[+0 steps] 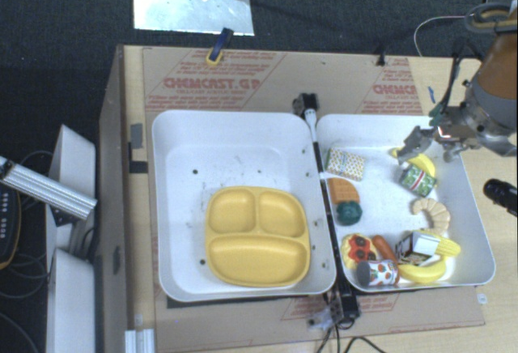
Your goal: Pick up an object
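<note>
Grey and partly cut off by the frame's right edge, the arm held its gripper (431, 138) over the upper right of the right bin (477, 218). Its fingers looked spread, nothing between them. Just below lay a banana (422, 162) and a green can (417, 179). Smaller toys at lower right blurred together. A yellow divided plate (258, 236) sat in the left bin (182, 173).

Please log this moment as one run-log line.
gripper: above right bin, near green can | holding: nothing visible | yellow tray: left bin
</note>
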Available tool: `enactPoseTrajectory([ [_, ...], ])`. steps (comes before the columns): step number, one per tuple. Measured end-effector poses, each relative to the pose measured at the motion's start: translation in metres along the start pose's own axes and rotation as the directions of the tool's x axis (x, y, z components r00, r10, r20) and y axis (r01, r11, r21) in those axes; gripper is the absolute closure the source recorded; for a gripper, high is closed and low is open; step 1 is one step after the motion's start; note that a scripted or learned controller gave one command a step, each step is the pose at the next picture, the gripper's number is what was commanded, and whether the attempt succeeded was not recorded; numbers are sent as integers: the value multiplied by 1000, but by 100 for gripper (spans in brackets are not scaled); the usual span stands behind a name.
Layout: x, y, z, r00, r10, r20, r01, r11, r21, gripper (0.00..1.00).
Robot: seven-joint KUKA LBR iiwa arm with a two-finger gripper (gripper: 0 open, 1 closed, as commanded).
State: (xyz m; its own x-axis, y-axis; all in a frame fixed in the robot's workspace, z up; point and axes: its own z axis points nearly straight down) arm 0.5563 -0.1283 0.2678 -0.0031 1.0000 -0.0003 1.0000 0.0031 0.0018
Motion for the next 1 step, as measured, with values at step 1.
enactPoseTrajectory([
  [1,-46,20,19,1000,2,2,-2,1000,-1,0],
])
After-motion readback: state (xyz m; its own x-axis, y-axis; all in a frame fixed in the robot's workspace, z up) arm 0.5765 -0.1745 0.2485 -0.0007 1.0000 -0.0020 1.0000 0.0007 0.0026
